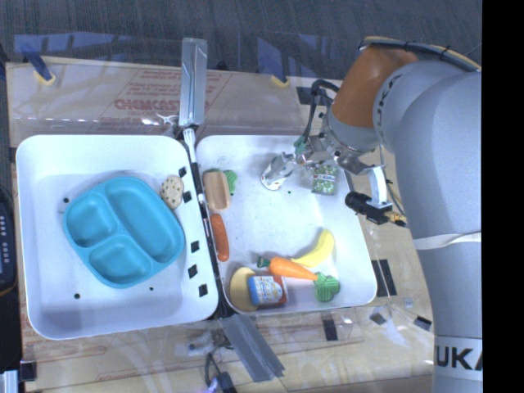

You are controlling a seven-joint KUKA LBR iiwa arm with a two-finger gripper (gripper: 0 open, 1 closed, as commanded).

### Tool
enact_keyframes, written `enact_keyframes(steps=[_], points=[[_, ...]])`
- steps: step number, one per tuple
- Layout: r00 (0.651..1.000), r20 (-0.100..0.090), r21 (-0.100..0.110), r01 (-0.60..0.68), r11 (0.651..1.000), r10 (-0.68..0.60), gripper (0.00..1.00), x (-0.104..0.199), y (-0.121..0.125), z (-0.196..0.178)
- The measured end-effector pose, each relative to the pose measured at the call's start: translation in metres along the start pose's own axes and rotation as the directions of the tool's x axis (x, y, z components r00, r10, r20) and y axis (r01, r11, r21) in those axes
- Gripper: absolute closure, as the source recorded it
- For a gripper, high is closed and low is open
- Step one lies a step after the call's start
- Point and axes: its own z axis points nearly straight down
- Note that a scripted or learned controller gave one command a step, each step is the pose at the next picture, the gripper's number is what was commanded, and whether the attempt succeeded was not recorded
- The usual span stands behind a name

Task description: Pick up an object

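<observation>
My gripper hangs low over the far part of the right bin, above bare white floor. A small green-and-white packet lies just to its right. A tan bun with a green piece beside it lies to its left, against the bin's left wall. Nearer the front lie a red sausage, a yellow banana, an orange carrot with a green top, and a small can resting on a yellow bowl.
The left bin holds a blue divided plate and a speckled cookie by its right wall. A black-marked divider separates the bins. The grey arm with its orange band overhangs the right bin's far right corner.
</observation>
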Motion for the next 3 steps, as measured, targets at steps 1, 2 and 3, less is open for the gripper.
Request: enact_keyframes(steps=[1,2,3], points=[[0.983,0.014,0.005,0.181,0.983,-0.181,0.0,0.026,0.012,0.024],[0.941,0.01,0.01,0.34,0.941,-0.34,0.0,0.04,0.014,0.025],[0.938,0.011,0.01,0.345,0.938,-0.345,0.0,0.064,0.014,0.026]])
